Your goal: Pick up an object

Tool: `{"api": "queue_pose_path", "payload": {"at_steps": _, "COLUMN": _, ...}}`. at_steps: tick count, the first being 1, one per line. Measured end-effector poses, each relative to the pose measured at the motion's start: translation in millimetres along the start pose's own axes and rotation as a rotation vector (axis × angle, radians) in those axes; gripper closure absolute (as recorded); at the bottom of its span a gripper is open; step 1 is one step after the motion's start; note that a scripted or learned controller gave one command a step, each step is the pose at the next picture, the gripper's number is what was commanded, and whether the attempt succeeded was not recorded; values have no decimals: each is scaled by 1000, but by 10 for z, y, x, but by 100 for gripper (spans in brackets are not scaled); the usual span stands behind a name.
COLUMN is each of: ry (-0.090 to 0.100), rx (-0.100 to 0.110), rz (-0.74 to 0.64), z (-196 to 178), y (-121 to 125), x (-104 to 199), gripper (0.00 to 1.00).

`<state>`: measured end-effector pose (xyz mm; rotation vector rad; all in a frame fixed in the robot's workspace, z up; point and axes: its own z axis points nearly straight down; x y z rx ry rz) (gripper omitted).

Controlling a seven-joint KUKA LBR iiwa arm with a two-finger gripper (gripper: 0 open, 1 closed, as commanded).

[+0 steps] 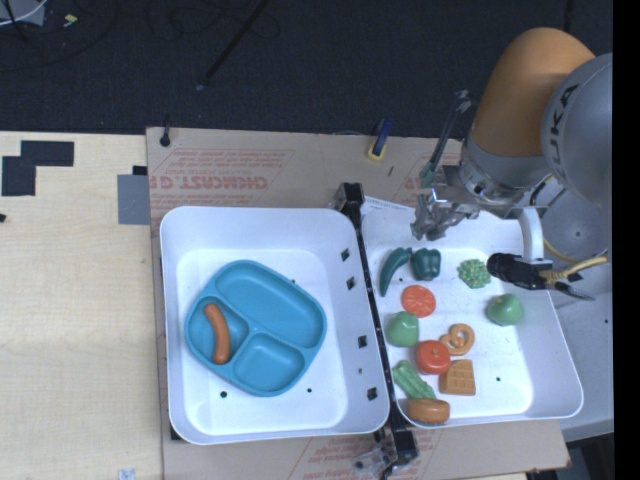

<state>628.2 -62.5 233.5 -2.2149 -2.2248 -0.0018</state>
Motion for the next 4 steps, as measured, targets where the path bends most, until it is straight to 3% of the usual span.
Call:
{"api": "queue_pose_path", "payload": {"at_steps": 2, "ry": 0, "rx": 3, "rz": 0, "z": 169, "y": -140, "x": 1130, "gripper": 100}}
{"api": "queue_pose_path", "payload": {"at_steps": 3, "ry": -1, "rx": 2, "rz": 1, "z": 151, "y": -157, "x": 1490, "gripper": 100}}
{"api": "queue_pose_path", "payload": {"at_steps": 4, "ry": -2, "rx": 4, "rz": 2, "z": 123, "y": -235, "x": 1574, "gripper": 100}}
